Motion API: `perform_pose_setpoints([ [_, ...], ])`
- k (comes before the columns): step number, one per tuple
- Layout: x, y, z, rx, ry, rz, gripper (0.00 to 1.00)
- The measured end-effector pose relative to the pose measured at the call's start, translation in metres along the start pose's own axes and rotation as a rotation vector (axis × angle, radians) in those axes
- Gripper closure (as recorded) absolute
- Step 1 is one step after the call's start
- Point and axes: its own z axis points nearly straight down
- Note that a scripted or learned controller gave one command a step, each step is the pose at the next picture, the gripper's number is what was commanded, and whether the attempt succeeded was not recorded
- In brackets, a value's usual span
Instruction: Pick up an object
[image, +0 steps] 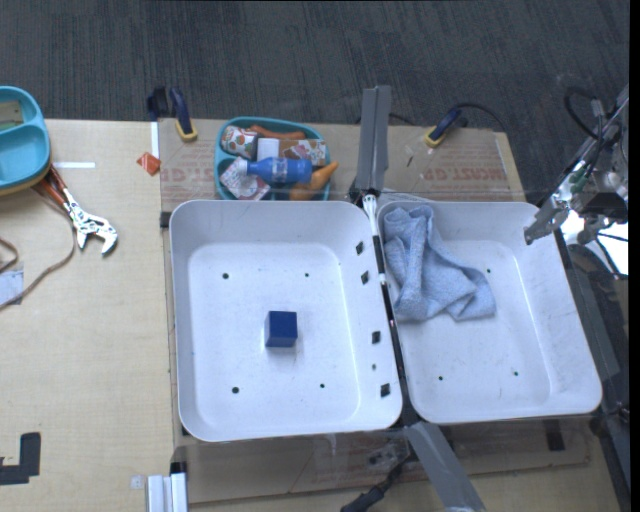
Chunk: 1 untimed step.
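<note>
Dark carpet runs behind a tan table (90, 360) that carries two shallow white bins side by side. At the view's right edge, above the far right corner of the right bin (560, 350), sits what looks like the hand (560, 215), a pale metal assembly with cables; it is too small and cluttered there to tell whether it is open or closed. It holds nothing that can be seen, and it is well apart from both candidate objects.

Nearest to it, a grey cloth (428, 265) lies crumpled in the right bin, bunched against the left wall and trailing toward the middle. It should be light, soft and limp, so it will sag and drape when lifted; a raised fold or ridge near its centre seems the best place to pinch, since a flat edge could slip out.

Further off, a small blue block (282, 329) rests alone near the middle of the left bin (200, 260), clear of the walls. It looks stiff and light, with flat sides; closing on two opposite faces from above should hold it, though smooth faces may slide if caught off-centre.

Beyond the bins sit a teal tray of small items (272, 160), a wrench (85, 225) and a blue dish (20, 135).
</note>
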Motion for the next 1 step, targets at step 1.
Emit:
perform_pose_setpoints([
  [1, 0.1213, 0.0251, 0.1549, -0.004, 0.0, -0.042, 0.0],
])
